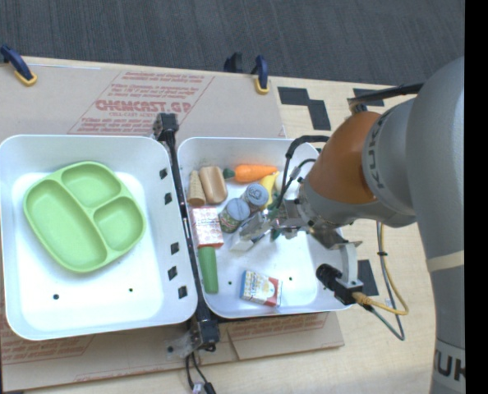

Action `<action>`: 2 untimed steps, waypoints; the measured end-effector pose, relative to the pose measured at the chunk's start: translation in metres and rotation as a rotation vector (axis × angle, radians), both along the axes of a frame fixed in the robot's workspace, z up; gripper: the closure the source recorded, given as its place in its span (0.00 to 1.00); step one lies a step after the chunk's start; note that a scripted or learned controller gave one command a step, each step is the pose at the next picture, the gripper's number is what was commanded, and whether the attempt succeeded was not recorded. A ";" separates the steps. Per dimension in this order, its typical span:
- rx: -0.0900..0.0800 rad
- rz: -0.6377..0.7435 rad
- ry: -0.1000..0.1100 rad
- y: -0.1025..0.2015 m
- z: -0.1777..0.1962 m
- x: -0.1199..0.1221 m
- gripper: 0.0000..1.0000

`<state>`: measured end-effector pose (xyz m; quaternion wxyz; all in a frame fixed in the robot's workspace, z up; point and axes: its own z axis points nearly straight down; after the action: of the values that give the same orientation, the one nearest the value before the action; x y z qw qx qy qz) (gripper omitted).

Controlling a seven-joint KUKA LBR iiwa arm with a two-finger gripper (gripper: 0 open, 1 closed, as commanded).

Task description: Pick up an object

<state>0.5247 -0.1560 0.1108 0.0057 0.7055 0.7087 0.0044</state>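
Objects lie in the right bin (310, 304): a small carton (260, 287) nearest the camera, a green stick (208, 269) left of it, then a grey can (235, 212), a carrot (255, 172) behind. Gripper (259, 228) is beside the can; whether its fingers are apart I cannot tell

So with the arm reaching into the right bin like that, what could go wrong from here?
1. The gripper is low among packed things: the grey can, the carrot and the red packet lie close together, so it may knock one aside or catch two.
2. The can looks round and could roll or slip away.
3. The small box lies near the right bin's front wall, below the wrist, and might get bumped.
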 end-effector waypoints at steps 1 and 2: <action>-0.011 0.000 -0.022 0.039 -0.006 0.048 0.00; -0.012 0.003 -0.030 0.039 0.008 0.051 1.00</action>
<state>0.5757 -0.1170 0.1185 0.0207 0.7043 0.7095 0.0109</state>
